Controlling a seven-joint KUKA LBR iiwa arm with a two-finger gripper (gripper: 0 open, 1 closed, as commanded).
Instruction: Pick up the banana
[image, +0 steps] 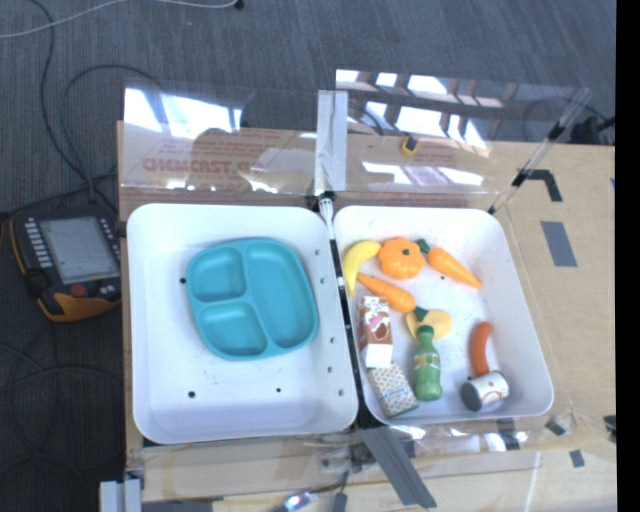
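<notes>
A yellow banana (358, 263) lies curved in the right bin (512, 262), near its upper left corner and close to the wall shared with the left bin. Its upper end almost touches an orange pumpkin (402, 258). A carrot (387, 292) lies just below the banana.
The right bin also holds a second carrot (455, 266), a small carton (376, 331), a green bottle (427, 364), a sausage (481, 346), a can (485, 391), a wrapped packet (392, 389) and a yellow piece (430, 322). A teal divided plate (251, 296) lies in the left bin (160, 380).
</notes>
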